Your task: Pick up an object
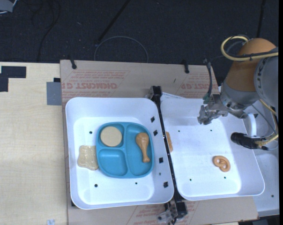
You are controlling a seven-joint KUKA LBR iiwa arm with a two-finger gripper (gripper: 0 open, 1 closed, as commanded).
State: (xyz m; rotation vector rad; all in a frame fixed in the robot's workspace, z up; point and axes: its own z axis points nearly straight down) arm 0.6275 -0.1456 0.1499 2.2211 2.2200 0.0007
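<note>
The gripper (208, 115) hovers over the far part of the right bin (197, 191), whether its fingers are apart I cannot tell, so the approach seems underway and the next move calls for reaching nearer, down to the pretzel (221, 163)

two white bins (80, 125) side by side on cardboard sheet (113, 81), pale wooden bench (24, 149), dark carpet (132, 22) with cables

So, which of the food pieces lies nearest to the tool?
The pretzel, alone in the right bin under the tool; the drumstick, round cracker and toast lie in the left bin.
</note>
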